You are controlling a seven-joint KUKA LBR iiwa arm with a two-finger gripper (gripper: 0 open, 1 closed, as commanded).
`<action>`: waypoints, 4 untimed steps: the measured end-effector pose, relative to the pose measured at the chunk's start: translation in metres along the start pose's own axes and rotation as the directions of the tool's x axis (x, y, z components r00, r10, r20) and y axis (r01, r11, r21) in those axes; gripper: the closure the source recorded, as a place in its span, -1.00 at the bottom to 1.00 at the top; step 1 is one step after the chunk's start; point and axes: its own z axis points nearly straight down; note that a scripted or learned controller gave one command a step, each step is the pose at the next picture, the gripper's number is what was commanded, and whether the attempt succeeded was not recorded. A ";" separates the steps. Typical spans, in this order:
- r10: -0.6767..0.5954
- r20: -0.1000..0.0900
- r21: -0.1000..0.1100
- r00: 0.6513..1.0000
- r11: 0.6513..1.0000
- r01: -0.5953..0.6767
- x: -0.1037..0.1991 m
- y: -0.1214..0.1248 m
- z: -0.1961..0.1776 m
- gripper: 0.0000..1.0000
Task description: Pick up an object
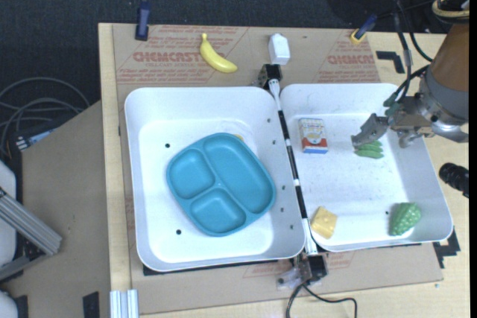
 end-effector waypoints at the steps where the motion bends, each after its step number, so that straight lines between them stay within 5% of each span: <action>1: 0.001 0.001 -0.001 1.000 1.000 -0.001 -0.064 0.048 0.060 -1.00; 2: 0.001 -0.001 0.003 1.000 1.000 -0.001 -0.071 0.055 0.163 -1.00; 3: 0.001 0.002 -0.003 1.000 1.000 -0.001 -0.098 0.063 0.143 -1.00; 4: 0.001 0.003 -0.005 1.000 1.000 -0.001 -0.098 0.064 0.133 1.00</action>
